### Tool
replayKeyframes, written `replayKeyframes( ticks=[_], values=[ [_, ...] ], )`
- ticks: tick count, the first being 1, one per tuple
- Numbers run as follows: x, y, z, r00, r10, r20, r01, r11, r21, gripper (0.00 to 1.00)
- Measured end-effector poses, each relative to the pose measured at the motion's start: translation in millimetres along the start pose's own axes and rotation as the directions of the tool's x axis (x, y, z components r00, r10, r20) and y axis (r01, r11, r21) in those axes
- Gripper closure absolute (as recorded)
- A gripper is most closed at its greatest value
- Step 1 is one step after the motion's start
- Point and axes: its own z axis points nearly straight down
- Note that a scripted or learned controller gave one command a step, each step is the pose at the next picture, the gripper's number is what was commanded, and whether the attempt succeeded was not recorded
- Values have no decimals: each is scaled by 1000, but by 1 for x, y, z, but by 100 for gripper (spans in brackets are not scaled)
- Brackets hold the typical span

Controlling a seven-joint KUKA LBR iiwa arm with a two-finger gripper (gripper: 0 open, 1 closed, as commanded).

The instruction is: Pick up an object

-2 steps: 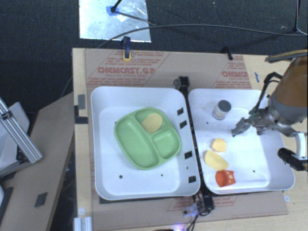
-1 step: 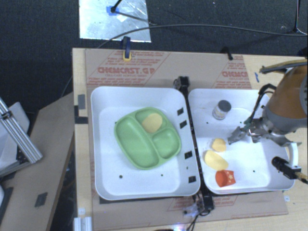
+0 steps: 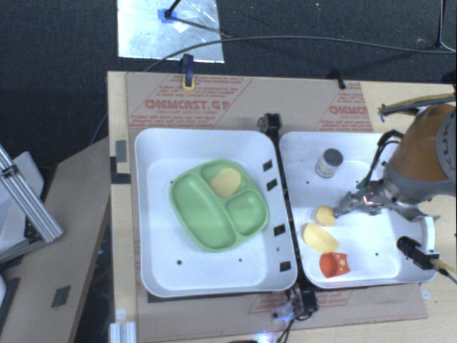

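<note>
The brown board (image 3: pixel 214 102) under the bins reads "CHEMCAST GP" in red. In the left bin (image 3: pixel 153 191) sits a green divided plate (image 3: pixel 214 209) with a pale yellow piece (image 3: pixel 226 182) in its far compartment. In the right bin (image 3: pixel 314 148) a small metal can (image 3: pixel 329 163) stands toward the far side; nearer lie a small yellow lump (image 3: pixel 325 216), a larger yellow piece (image 3: pixel 320 237) and a red object (image 3: pixel 333 264). The gripper (image 3: pixel 348 204) is low, just right of the small lump; whether it is clenched I cannot tell.
</note>
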Motion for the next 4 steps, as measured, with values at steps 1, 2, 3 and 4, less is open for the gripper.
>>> replayKeyframes(
  ticks=[1,2,3,4],
  values=[
    [0,1,-11,1000,0,1,0,1000,-3,100],
    [-10,-2,-66,1000,2,1,-2,1000,-3,100],
    [-8,0,-107,1000,-3,1,3,1000,-2,100],
    [-8,3,-170,1000,-4,1,4,1000,-4,100]
  ],
)
